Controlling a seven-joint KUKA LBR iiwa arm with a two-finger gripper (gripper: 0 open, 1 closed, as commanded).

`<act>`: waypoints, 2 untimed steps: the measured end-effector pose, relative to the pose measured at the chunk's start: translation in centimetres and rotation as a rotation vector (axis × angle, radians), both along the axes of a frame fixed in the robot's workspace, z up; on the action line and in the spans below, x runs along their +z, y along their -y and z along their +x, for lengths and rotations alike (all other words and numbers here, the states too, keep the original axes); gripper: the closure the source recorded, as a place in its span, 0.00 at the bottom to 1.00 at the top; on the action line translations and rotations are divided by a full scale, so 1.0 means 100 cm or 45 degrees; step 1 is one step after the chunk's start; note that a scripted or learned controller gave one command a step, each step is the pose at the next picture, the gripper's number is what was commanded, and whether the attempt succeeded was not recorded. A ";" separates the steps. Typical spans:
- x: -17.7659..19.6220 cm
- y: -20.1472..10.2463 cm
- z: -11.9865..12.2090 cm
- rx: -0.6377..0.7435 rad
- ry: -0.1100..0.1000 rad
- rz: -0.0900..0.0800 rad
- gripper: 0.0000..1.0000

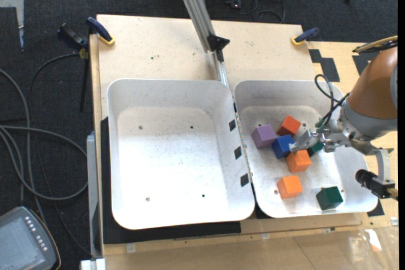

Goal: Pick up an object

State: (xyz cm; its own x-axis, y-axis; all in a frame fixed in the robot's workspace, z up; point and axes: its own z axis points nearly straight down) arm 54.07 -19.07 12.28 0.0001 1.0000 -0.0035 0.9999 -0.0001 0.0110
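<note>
We see gripper (302, 144) low in right bin (266, 95), tip among cluster of blocks. Fingers too small and blurred, so we can't tell if apart or together. Blue block (281, 147) right at tip, orange block (299, 161) touching just below. Purple block (264, 135) and another orange (290, 125) nearby. Lone orange (290, 186) and dark green block (329, 197) sit toward front. Left bin (126, 98) alongside.

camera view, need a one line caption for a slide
KUKA arm's gripper down among coloured cubes in the right bin, beside a blue cube and an orange cube.
</note>
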 end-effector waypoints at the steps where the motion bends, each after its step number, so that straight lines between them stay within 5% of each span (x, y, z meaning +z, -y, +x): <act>1: -0.004 0.002 0.004 0.001 0.013 -0.006 0.00; 2: 0.004 0.001 0.004 -0.001 0.012 -0.004 1.00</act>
